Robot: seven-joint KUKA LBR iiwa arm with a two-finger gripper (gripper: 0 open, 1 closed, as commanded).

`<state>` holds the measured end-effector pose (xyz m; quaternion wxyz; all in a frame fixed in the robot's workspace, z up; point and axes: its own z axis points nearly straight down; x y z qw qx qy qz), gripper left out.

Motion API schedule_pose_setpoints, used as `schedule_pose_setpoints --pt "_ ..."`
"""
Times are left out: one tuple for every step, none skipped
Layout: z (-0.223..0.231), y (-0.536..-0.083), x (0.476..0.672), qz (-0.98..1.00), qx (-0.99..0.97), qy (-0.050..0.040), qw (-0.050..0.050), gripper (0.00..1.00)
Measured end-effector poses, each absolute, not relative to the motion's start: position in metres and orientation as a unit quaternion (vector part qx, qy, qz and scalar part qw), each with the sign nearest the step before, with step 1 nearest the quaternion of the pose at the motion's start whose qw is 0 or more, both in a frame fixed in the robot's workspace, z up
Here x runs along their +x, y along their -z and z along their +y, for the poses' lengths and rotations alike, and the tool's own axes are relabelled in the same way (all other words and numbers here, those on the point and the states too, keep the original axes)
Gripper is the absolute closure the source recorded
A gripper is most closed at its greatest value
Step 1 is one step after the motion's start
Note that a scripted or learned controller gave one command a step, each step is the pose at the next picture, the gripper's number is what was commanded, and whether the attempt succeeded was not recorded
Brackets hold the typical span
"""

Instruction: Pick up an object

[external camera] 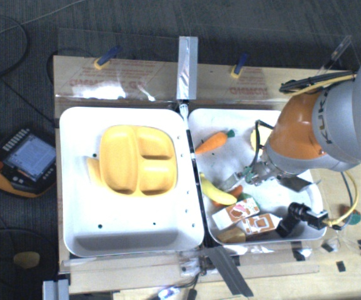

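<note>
Tool [246,179] low in right bin [255,119], banana [217,193] just beside; jaw state can't tell, nothing lifted yet.

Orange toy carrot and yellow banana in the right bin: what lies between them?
In the camera view, bare white bin floor separates the orange toy carrot from the yellow banana.

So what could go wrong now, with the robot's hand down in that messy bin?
The gripper sits low in the right white bin, close to the yellow banana and the small printed cartons. These lie crowded together, so it might nudge or pinch two at once, or grab nothing. The smooth curved banana could slip out. The orange carrot lies apart, so it looks easier to grab.
</note>
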<state>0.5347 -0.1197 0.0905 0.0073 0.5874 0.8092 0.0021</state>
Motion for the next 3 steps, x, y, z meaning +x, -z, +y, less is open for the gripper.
schedule_pose_setpoints --pt "-0.119 -0.102 0.537 0.809 0.588 -0.0046 0.008 1.0" --pt "-0.11 -0.094 0.501 0.781 0.624 -0.0088 0.019 1.0" --pt "-0.058 -0.183 0.568 0.726 0.687 0.0021 0.0 1.0"
